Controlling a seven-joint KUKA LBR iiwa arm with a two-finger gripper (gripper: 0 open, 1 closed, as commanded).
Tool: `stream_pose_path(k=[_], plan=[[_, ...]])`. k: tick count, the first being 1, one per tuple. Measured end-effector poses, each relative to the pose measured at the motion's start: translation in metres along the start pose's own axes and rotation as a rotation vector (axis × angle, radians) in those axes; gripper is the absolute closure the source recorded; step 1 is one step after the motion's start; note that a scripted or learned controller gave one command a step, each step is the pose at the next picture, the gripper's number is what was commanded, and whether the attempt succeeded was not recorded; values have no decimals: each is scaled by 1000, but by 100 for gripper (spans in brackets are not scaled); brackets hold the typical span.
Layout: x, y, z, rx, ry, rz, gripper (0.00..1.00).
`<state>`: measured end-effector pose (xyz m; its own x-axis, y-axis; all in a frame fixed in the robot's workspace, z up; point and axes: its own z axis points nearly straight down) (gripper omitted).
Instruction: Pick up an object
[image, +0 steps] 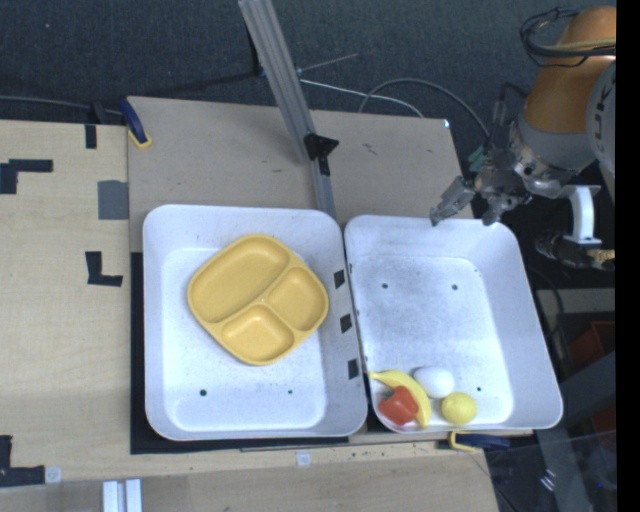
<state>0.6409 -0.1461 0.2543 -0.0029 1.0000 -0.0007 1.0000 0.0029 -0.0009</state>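
Observation:
A yellow divided plate (258, 298) lies in the left bin (165, 300). In the near corner of the right bin (500, 300) sit a yellow banana (406, 383), a red piece (399, 404), a white egg-shaped object (434, 381) and a small yellow ball (459, 408). My gripper (466, 208) hangs above the far rim of the right bin, well away from these objects. Its two fingers are spread apart with nothing between them.
A grey metal bar (290, 95) slants across the bench behind the bins. Cables (400, 95) trail over the dark floor at the back. Black tape marks (100, 268) dot the wooden table to the left.

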Motion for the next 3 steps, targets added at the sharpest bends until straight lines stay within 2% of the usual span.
stream_pose_path(k=[1, 2, 3], plan=[[0, 0, 0, 0, 0, 0, 0], [10, -5, 57, 6, 1, 1, 0], [13, 1, 104, 5, 0, 0, 0]])
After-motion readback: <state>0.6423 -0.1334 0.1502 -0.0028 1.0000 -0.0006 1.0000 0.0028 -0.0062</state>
